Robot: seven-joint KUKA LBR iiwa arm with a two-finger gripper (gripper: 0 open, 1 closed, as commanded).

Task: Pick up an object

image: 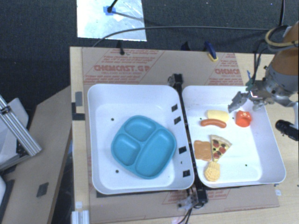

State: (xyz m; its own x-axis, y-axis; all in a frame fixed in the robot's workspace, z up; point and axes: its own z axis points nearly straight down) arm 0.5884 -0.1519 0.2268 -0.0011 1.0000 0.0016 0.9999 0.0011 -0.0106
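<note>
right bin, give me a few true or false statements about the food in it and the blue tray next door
1. The blue tray lies in the left bin. True.
2. The pizza slice sits in the blue tray. False: it lies in the right bin, beside the toast.
3. The sausage lies just in front of the yellow piece. True.
4. The corn is the item nearest the gripper. False: the red piece is nearest; the corn lies at the near end.
5. The gripper holds the sausage. False: the sausage lies on the bin floor, apart from it.
</note>
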